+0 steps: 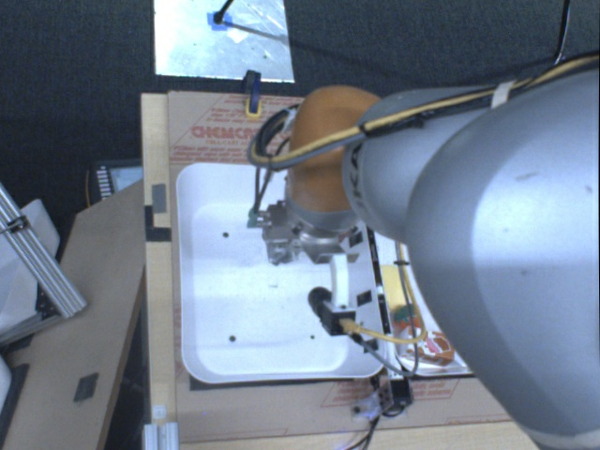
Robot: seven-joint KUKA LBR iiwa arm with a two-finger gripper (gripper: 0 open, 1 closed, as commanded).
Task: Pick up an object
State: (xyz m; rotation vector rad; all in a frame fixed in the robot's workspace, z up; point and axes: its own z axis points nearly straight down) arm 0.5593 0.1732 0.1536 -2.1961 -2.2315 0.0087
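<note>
My gripper hangs over the upper middle of the left white bin, below the orange wrist band. I see nothing held under it. At the arm's lower edge, small objects show in the right bin: a yellow and orange one and a red and white one. The arm hides the rest of that bin.
The bins sit on a cardboard sheet on the bench. A shiny metal plate lies beyond the bench at the top. An aluminium rail stands at the far left. A small dark clip sits at the cardboard's top edge.
</note>
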